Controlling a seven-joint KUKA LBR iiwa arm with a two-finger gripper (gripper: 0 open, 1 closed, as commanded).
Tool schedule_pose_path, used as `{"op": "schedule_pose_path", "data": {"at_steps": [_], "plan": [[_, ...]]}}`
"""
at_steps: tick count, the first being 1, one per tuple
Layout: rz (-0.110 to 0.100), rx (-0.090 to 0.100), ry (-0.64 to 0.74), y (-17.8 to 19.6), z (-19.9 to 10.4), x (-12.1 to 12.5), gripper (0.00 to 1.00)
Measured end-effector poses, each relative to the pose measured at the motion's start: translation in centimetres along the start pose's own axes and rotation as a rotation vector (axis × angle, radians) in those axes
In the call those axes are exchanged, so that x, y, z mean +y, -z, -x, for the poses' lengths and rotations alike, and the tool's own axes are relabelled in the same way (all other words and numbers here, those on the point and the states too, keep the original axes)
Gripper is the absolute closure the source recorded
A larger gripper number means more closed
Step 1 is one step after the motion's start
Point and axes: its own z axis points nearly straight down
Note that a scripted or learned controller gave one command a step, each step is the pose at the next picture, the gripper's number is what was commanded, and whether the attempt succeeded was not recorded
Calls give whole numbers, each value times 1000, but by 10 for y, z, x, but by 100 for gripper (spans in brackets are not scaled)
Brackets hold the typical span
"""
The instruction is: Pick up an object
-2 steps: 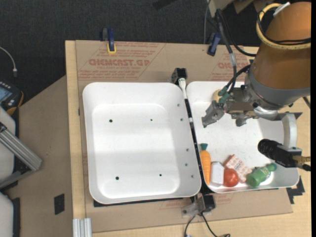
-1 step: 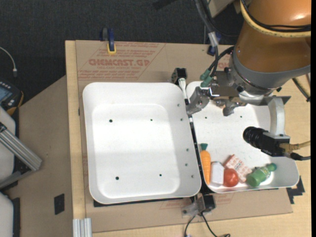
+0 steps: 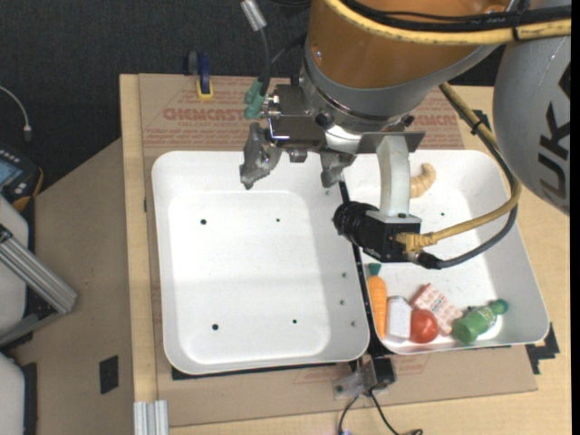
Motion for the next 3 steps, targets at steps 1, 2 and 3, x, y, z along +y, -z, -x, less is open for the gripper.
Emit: {"op": "schedule_pose_path", "data": {"at_steps": [1, 2, 3], "plan": [[-14, -8, -13, -15, -16, 0, 0], [2, -2, -15, 75, -15, 2, 0], [-6, -6, -13, 80, -16, 2, 100]]}}
